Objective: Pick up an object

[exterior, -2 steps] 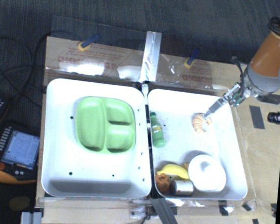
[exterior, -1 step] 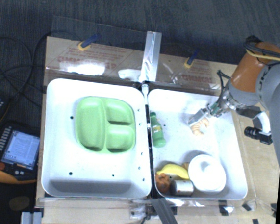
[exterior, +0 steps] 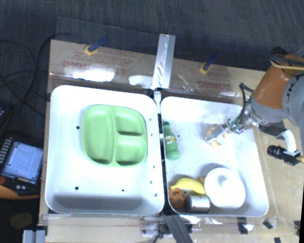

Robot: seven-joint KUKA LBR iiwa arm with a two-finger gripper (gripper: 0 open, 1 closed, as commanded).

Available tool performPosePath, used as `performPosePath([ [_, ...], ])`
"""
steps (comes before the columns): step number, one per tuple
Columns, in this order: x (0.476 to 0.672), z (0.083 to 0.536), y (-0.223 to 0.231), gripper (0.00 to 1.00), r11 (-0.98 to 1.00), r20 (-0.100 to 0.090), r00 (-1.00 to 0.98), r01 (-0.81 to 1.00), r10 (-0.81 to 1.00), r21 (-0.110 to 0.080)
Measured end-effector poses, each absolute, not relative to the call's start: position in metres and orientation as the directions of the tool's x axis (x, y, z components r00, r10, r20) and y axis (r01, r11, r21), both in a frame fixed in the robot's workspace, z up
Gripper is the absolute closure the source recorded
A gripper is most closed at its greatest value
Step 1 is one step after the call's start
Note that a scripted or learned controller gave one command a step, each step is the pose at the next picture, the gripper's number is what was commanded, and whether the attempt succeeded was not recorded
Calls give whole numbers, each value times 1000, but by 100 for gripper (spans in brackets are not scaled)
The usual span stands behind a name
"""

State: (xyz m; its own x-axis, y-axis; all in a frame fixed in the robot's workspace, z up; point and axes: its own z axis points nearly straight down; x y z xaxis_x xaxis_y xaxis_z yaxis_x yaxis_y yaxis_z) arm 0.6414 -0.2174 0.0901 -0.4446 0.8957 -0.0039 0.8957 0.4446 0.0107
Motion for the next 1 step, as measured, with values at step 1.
performPosePath([
  [1,642,99,-217,100,446,-7,-446,895,895,10],
])
